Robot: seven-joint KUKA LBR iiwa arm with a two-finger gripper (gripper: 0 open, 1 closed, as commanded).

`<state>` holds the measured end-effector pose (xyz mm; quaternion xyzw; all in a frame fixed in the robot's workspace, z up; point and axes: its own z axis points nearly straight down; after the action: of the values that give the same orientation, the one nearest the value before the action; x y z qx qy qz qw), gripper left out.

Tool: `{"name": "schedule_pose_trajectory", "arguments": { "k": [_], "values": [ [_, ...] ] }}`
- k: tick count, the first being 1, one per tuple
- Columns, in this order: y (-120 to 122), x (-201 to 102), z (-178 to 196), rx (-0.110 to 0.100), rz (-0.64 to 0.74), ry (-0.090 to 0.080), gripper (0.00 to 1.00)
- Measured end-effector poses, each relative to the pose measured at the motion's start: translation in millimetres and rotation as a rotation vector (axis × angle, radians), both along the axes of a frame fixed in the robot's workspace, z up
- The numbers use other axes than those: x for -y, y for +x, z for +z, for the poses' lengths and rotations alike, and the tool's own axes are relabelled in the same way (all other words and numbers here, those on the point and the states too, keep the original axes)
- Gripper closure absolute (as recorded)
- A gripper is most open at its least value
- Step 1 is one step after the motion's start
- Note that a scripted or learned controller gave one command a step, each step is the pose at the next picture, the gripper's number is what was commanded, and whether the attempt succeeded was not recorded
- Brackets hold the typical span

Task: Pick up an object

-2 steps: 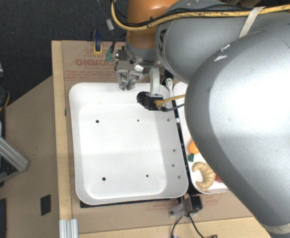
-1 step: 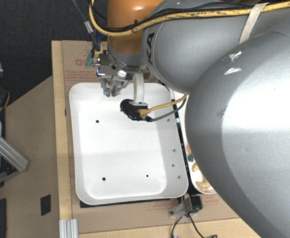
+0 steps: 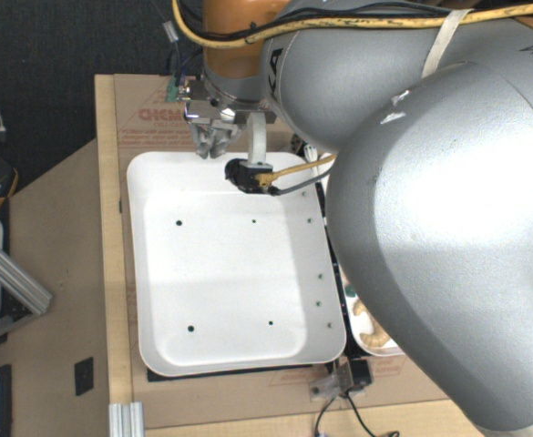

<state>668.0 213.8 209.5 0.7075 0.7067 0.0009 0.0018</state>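
A white bin [image 3: 157, 335] sits on a brown cardboard sheet [image 3: 109, 208], red print [image 3: 152, 116] showing past the bin's far rim. Left of the bin an aluminium rail [image 3: 11, 276] lies slantwise. By the bin's near right corner, a black plug [image 3: 357, 373] trails a cable [image 3: 334, 419].

The arm [image 3: 430, 208] hides most of the right bin [image 3: 364, 342].

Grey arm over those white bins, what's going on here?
A big grey robot arm reaches in from the right, meaning to pick up an object. Its hand hangs at the far edge of the left bin, and from here I can't tell that it has hold of anything. The arm covers most of the right bin, where a bit of something tan peeks out at the near corner.
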Motion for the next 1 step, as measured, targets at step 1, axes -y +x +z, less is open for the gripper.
{"name": "schedule_pose_trajectory", "arguments": {
  "k": [1],
  "values": [
    [-70.8, -9.9, -41.3, -0.014, 0.002, 0.000, 1.00]
  ]
}}
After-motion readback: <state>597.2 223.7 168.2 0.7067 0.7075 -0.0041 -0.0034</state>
